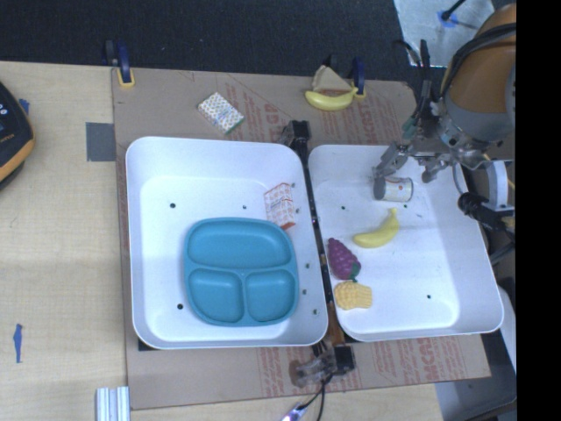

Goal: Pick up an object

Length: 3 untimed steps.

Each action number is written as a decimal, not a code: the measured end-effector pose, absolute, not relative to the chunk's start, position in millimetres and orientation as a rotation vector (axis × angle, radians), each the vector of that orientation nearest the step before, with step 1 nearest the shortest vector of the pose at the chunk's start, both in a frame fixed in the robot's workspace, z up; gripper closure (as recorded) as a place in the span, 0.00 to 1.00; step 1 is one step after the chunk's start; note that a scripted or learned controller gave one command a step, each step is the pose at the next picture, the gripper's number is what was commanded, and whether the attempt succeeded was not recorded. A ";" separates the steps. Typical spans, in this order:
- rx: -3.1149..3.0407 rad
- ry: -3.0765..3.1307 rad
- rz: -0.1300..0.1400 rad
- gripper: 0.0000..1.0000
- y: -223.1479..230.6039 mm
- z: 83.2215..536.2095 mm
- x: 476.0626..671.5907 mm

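- The nearest candidate for the task is a small pale cylinder (399, 189), perhaps a little cup or can lying on its side, on the floor of the right bin (456, 310) near the far edge. It looks light and stiff, with a smooth round wall, so I judge it may roll or slip out if the fingers close across the curved side; taking it across the short width, from above, seems safer.
- The gripper (406, 170) hangs just over this cylinder, touching it or nearly so. Its fingers (386, 167) stand spread apart, one on the left of the cylinder and one more to the right, and nothing is held between them.
- Just toward the near side lies a yellow toy banana (379, 233), in the middle of the same bin. It seems light and hard plastic, curved; the thick middle is the best place to take it.
- Against the left wall of the right bin are purple toy grapes (342, 257) and, just nearer the front edge, a yellow toy corn (352, 296). Both look bumpy and light, so less slippery, but the wall leaves little room for a finger.
- The left bin (145, 235) carries a blue divided plate (241, 270) and a small red and white packet (280, 204) near its right wall. The plate is wide and flat, difficult to pinch.
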<state>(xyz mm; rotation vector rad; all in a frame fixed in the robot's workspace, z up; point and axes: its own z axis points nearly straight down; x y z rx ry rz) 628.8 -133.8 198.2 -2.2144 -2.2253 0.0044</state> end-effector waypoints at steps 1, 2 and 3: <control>-2.214 -2.224 0.007 0.00 -134.6 90.8 622.2; -2.215 -2.225 0.006 0.00 -165.9 91.8 588.6; -2.212 -2.228 0.008 1.00 -166.8 102.3 588.8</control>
